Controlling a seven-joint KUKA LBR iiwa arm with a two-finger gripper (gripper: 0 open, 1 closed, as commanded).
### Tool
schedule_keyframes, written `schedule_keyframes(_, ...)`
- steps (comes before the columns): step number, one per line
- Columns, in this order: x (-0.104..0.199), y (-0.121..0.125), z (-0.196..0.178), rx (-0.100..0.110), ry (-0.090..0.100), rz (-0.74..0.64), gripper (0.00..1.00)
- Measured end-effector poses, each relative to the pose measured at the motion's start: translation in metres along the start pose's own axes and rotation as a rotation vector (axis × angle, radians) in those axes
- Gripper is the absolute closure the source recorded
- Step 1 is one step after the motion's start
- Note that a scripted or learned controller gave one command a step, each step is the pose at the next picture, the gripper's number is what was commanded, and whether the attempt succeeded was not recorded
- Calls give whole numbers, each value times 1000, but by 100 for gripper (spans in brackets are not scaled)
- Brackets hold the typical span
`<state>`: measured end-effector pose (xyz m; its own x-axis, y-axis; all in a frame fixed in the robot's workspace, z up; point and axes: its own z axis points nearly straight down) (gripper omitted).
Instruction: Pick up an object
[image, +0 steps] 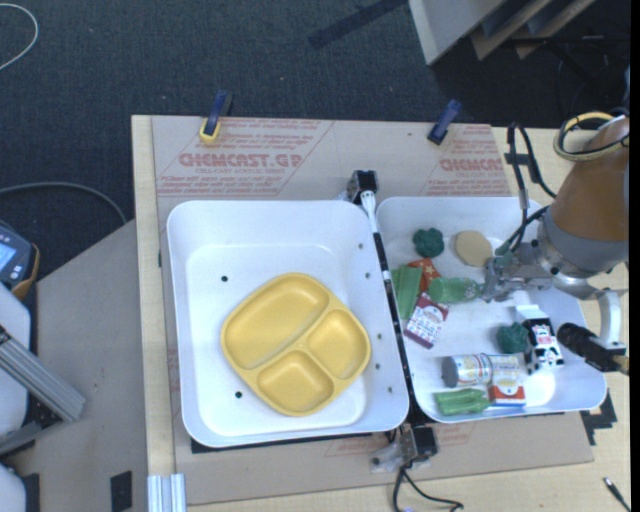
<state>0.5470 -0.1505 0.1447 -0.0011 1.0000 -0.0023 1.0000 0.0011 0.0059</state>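
My gripper (496, 282) hangs low over the right bin (580, 400), in its upper middle. The arm comes in from the right with its orange band above the wrist. Just left of the gripper lies a light green piece (452, 291), very close to it. A tan round cookie (472, 247) sits just behind the gripper and a dark green broccoli piece (429, 241) lies further left. A teal lump (513, 337) and a black-and-white toy (541, 341) lie in front of it. I see nothing held.
The right bin also holds a green packet (406, 288), a red-and-white packet (425, 323), a lying can (482, 369), a green piece (460, 402) and a white tube (510, 395). A yellow divided plate (295, 343) lies in the left bin (200, 240).
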Motion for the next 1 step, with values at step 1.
schedule_keyframes(1, -4, -3, -45, -1, 0, 1, 100)
